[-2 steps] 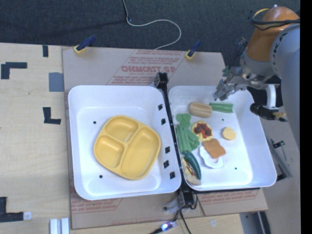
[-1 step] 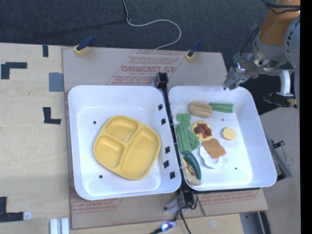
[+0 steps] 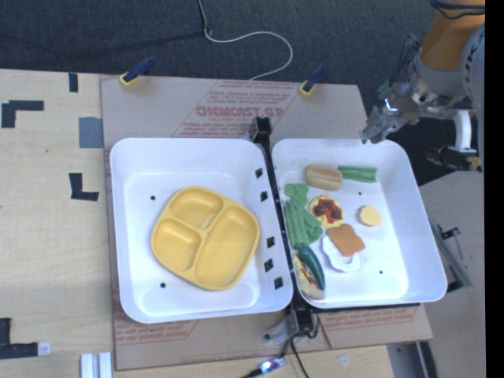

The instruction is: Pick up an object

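- Toy food items lie clustered in the right bin [image 3: 409, 211], mostly in its left half, in the centre-right of the frame
- Tan bread roll [image 3: 324, 177], oval, sits near the bin's upper edge with its long axis running roughly left to right
- Green stick [image 3: 357, 173], a slim bright green piece, lies just right of the roll, touching or nearly touching it, long axis left to right and tilted slightly down toward the right
- Leafy green pieces [image 3: 300, 216] run in a band down the bin's left wall, long axis top to bottom
- Small round pizza slice [image 3: 326, 209], red and yellow with dark spots, sits beside the greens
- Yellow disc [image 3: 370, 216], small and round, lies apart to the right of the pizza slice
- Orange-brown toast slice [image 3: 345, 240] rests tilted on a white piece [image 3: 344, 260] beneath it
- Dark green pepper-like piece [image 3: 310, 266] lies at the lower left of the cluster, long axis slanting down to the right
- Left bin [image 3: 134, 211] holds a yellow divided plate [image 3: 205, 237] with three compartments, set at a slant
- Gripper [image 3: 379, 124] hangs in the upper right of the frame, above the right bin's upper right corner and well apart from the food; whether its tips are parted or closed cannot be told, and nothing is seen in it
- Cardboard sheet [image 3: 228, 105] lies under both bins, with a thin white cable [image 3: 252, 38] looping above it
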Controlling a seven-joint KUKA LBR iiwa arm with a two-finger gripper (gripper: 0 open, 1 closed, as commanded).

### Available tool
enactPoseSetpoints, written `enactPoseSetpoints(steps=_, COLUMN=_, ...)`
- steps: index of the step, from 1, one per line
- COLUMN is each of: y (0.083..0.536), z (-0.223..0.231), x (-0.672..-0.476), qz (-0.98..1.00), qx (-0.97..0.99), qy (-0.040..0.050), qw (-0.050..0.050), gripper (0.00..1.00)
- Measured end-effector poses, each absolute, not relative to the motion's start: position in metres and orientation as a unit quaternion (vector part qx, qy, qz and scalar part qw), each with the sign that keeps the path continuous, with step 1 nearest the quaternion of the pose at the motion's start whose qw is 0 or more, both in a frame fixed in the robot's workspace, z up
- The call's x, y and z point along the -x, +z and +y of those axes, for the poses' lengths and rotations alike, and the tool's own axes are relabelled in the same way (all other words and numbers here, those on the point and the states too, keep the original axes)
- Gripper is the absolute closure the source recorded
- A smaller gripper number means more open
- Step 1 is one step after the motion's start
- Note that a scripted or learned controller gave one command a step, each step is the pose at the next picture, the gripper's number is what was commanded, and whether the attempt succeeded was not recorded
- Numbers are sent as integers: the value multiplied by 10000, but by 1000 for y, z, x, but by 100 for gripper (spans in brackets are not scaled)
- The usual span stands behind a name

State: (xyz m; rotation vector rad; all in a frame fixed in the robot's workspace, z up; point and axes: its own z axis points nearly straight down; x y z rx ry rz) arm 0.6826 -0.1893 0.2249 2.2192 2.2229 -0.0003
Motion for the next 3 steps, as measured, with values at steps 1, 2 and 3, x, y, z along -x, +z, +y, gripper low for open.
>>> enactPoseSetpoints(steps=1, y=228, z=-136, x=-670, qz=7090, qx=-7052, qy=0, qw=-6, gripper=100)
enactPoseSetpoints(steps=2, y=216, z=-98, x=-641, qz=7084, qx=-7058, qy=-9, qw=-17, gripper=100)
enactPoseSetpoints(steps=3, y=216, z=-91, x=-633, qz=7077, qx=-7065, qy=-10, qw=-11, gripper=100)
